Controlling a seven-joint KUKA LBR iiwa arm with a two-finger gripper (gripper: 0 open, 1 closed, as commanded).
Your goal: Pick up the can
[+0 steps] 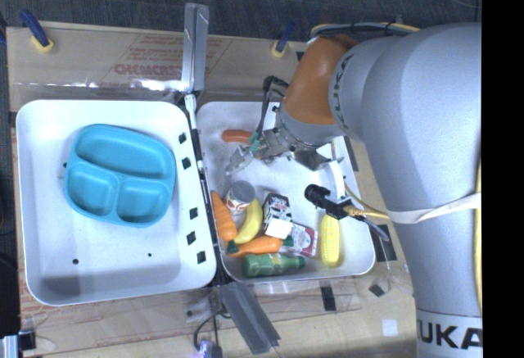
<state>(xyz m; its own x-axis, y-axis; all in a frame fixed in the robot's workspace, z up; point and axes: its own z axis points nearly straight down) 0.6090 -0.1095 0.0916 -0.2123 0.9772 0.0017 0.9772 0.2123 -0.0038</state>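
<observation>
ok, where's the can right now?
In the camera view the can stands in the right bin, near its left wall, just below the gripper, with the banana and a carrot beside it.

Gripper (248,153) above the can (240,195) — right bin (360,262), among toy food

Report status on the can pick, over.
Gripper over right bin, just above the can, nothing seen held. Can upright, untouched. Banana and carrot crowd it closely.
</observation>
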